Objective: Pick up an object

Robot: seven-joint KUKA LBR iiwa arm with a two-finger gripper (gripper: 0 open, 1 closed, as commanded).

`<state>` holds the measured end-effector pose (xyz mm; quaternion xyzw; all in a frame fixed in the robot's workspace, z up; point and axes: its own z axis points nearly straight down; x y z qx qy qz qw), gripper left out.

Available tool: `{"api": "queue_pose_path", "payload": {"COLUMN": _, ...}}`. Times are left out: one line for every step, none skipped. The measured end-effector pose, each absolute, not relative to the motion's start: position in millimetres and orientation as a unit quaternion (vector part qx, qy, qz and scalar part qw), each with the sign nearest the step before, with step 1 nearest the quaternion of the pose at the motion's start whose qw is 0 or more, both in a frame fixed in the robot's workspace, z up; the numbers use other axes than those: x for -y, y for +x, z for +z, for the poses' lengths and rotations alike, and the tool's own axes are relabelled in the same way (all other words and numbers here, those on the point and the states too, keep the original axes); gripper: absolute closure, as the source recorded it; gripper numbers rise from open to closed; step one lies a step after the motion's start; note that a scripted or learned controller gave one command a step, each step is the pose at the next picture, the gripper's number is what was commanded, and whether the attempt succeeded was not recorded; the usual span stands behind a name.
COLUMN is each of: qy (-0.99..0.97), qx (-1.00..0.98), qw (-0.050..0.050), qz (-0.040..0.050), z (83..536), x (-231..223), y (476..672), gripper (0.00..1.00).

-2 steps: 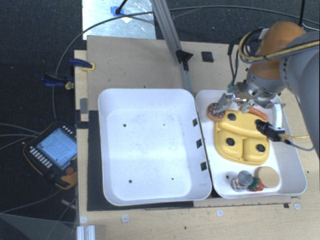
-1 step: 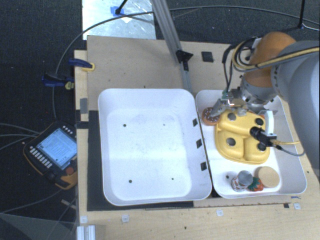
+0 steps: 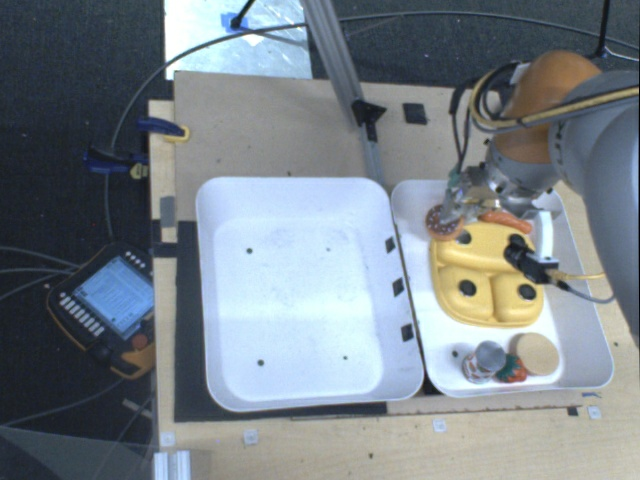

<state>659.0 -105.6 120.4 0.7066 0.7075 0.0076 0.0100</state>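
Here, tool (image 3: 455, 206) over yellow tray (image 3: 487, 278)

Single fixed camera, mounted above the bench (image 3: 270, 118), looking down at a slant. Both white bins in frame: left bin (image 3: 215, 268), right bin (image 3: 590, 358). Arm (image 3: 590, 118) enters from view's right. Dark floor borders the bench at left and top.
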Motion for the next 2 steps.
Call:
{"api": "queue_pose_path", "payload": {"qy": 0.707, "qx": -0.707, "qw": 0.003, "qz": 0.0022, "z": 169, "x": 113, "y": 659.6, "gripper": 1.0}}
{"api": "queue_pose_path", "payload": {"qy": 0.706, "qx": -0.709, "qw": 0.003, "qz": 0.0025, "z": 218, "x": 114, "y": 661.5, "gripper": 1.0}}
